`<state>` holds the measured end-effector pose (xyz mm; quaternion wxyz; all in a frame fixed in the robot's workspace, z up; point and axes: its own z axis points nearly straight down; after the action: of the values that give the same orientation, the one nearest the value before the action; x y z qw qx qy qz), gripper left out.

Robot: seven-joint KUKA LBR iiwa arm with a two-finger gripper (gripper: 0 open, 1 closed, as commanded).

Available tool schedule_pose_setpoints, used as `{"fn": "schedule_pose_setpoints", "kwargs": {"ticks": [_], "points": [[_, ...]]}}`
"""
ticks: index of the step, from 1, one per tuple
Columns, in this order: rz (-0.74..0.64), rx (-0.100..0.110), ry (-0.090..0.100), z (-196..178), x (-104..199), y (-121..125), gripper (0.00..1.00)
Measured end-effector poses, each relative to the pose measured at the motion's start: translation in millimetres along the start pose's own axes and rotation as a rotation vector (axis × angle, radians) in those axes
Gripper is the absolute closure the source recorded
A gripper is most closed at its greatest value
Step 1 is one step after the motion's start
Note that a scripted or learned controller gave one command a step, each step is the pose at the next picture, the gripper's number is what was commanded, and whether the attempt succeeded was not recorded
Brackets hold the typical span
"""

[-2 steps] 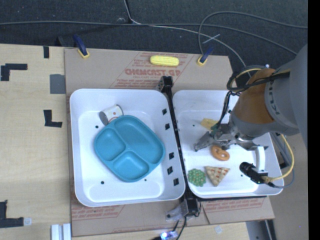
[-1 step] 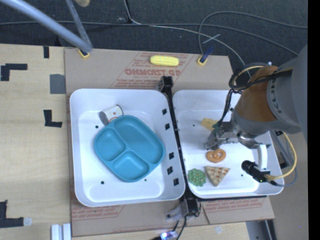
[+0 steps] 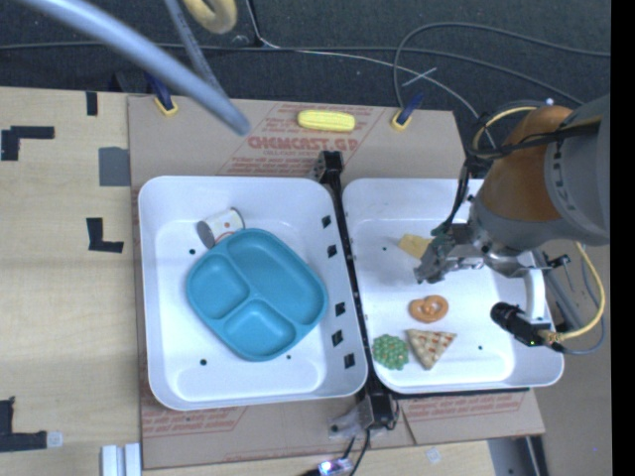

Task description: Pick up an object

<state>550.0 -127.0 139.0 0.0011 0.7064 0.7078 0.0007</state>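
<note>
Gripper [image 3: 434, 263] low in right bin [image 3: 496, 370], fingers' state: cannot tell, nothing visibly gripped. Nearest pick: yellow wedge [image 3: 413, 245], touching at gripper's 10 o'clock. Pretzel [image 3: 429, 309] just beside at 6; pizza slice [image 3: 432, 345] and peas [image 3: 390, 351] further down. I'd centre over one item, descend straight, avoid nudging neighbours. Left bin [image 3: 159, 266] holds blue tray [image 3: 256, 293] and cup [image 3: 220, 227]. Bins sit on cardboard [image 3: 288, 137]; corn [image 3: 325, 121] at 12, cables behind.

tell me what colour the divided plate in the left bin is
Light blue; the divided plate shows in the camera view.
</note>
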Motion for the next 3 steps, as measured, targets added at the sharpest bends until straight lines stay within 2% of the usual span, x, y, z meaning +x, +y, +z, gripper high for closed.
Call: {"fn": "schedule_pose_setpoints", "kwargs": {"ticks": [1,2,3], "points": [[0.0,-0.001,0.0,-44.6,1.4,-5.3,1.0],[0.0,-0.003,-0.001,-105.0,3.8,3.0,1.0],[-0.005,0.004,0.002,-99.2,61.8,4.7,1.0]]}}
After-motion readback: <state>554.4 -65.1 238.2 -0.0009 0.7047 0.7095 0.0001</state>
